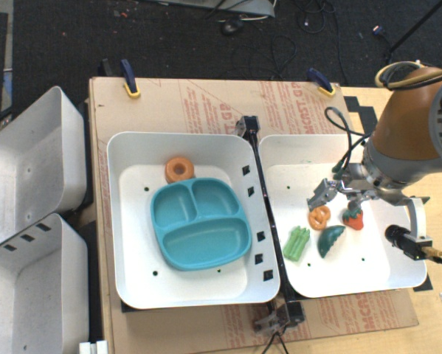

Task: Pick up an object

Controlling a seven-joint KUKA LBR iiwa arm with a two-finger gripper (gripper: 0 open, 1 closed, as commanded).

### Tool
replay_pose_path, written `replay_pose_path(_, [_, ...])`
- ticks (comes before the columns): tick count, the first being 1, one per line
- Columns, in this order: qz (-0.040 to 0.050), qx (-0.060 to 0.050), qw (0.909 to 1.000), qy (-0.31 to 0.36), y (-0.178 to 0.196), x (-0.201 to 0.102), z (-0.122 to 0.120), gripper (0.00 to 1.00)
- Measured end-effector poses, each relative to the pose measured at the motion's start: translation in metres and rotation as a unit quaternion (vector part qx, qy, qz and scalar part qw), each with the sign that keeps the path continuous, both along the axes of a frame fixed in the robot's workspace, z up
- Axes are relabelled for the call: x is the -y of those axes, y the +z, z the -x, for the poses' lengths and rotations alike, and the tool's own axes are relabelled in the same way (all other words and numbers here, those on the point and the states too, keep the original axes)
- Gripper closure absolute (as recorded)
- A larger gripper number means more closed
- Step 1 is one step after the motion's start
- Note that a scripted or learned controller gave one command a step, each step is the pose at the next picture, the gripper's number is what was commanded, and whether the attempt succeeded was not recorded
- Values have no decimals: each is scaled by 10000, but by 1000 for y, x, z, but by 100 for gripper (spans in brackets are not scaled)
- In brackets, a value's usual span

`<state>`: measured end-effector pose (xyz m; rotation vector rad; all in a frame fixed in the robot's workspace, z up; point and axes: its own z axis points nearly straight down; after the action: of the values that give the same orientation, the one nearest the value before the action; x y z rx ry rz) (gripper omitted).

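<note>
Cardboard-topped bench [206, 98] with two shallow white bins side by side. Left bin [125, 198]: teal divided tray [200, 224] at centre, orange ring [179, 169] touching the tray's far edge. Right bin [398, 268]: gripper [337, 198] low over a cluster of small items. Relative to the gripper: orange pretzel-shaped piece [319, 217] just below and left, red piece [353, 220] just below and right, dark teal piece [329, 239] nearer the camera, green ridged piece [297, 243] beside the teal one. Jaw state: cannot tell; nothing visibly grasped.
</note>
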<state>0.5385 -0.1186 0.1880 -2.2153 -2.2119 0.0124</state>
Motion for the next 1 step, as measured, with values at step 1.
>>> replay_pose_path(1, [10, 64, 10000, 12, 6, 0, -3, 0])
